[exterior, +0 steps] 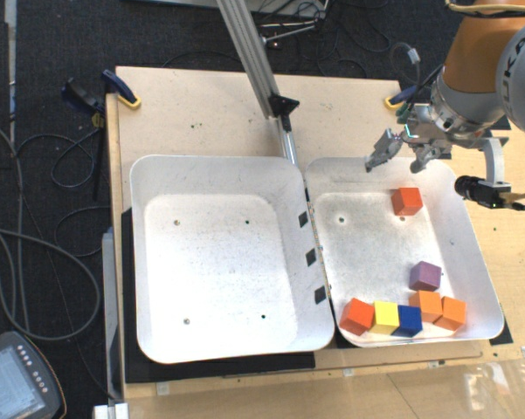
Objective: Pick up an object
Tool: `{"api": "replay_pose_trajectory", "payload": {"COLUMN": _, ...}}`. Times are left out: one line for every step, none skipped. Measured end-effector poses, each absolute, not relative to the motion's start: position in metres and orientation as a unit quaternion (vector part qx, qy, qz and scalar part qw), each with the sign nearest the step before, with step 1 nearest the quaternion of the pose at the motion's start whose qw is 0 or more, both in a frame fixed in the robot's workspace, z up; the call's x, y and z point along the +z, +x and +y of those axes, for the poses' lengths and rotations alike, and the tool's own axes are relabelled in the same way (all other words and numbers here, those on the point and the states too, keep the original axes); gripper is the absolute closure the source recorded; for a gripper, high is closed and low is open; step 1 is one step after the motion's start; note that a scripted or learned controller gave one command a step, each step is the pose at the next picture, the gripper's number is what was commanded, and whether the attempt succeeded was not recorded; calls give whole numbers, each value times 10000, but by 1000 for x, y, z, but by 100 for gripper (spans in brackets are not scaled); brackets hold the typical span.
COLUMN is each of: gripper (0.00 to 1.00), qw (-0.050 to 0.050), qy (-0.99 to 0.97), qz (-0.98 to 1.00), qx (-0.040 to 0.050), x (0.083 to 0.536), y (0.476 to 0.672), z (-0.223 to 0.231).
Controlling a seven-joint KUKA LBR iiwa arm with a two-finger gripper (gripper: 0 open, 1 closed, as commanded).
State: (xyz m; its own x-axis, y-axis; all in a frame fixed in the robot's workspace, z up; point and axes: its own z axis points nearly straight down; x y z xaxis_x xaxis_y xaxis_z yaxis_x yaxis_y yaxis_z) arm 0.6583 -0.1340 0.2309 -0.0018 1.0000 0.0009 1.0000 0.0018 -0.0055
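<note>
- Arm (pixel 493 51) is cut off at the right and top edges; only the orange band and grey wrist section are in frame.
- Gripper (pixel 409 154) sits over the far edge of the right bin (pixel 472 243). Fingers are spread apart, nothing between them.
- Fingertip detail is muddy: small, dark against the white rim, cabling crossing the wrist. Can't tell whether the tips touch the bin or hang above it.
- Orange cube (pixel 407 201) is alone in the far half of the right bin, near the gripper but apart from it. Top and front faces visible, flat on the floor, turned slightly off the bin walls.
- Purple cube (pixel 425 276) sits by itself nearer the front, well apart from the orange one.
- Front cluster along the near wall of the right bin: orange block (pixel 357 315), yellow block (pixel 386 316), blue block (pixel 410 319), then two orange blocks (pixel 442 308) behind and right. Packed touching, so edges between the two right orange ones are hard to separate.
- Left bin (pixel 157 234) overlaps the right bin's left rim at the seam; black tabs (pixel 311 256) along that seam.
- Slanted metal pole (pixel 249 46) crosses the bench top and ends at the bins' junction, hiding part of the board.
- Clamps at the far corners of the board: left one (pixel 113 85) clear, right one (pixel 400 99) partly behind the arm.
</note>
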Motion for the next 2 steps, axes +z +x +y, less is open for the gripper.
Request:
{"api": "replay_pose_trajectory", "payload": {"gripper": 0, "qw": 6, "qy": -7061, "qz": -7081, "qx": 9, "x": 234, "y": 659, "z": -134}}
{"api": "replay_pose_trajectory", "payload": {"gripper": 0, "qw": 19, "qy": -7068, "qz": -7074, "qx": 18, "x": 189, "y": 654, "z": -131}}
